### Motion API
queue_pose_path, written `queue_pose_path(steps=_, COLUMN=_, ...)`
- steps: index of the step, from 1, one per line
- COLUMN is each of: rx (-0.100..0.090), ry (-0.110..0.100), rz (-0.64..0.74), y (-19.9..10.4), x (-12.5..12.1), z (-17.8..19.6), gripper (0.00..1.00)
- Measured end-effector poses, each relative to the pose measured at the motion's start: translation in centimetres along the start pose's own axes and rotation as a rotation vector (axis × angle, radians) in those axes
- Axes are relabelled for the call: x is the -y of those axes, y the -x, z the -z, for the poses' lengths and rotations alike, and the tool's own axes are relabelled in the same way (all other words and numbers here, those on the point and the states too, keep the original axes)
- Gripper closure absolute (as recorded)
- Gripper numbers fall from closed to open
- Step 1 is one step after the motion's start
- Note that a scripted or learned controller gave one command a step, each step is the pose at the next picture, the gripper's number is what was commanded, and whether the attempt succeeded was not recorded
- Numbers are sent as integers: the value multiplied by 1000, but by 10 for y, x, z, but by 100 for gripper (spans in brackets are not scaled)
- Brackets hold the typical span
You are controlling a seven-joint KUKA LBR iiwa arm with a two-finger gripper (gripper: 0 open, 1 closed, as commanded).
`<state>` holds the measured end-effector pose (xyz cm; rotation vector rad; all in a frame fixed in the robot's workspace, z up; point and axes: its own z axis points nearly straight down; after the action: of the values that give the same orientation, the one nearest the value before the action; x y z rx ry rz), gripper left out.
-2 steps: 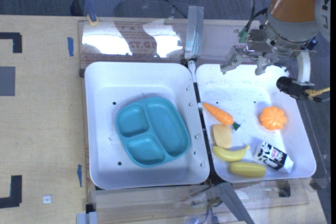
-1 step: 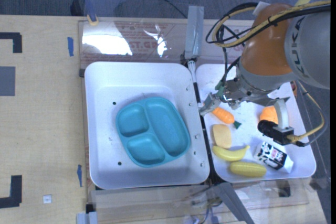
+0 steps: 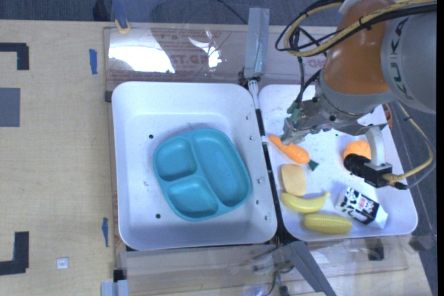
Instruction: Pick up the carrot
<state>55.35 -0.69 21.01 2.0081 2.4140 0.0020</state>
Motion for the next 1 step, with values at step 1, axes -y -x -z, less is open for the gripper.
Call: queue_pose_path(steps=1, rx=0, ry=-1, rz=-1, y=0, x=0, z=-1, gripper=0)
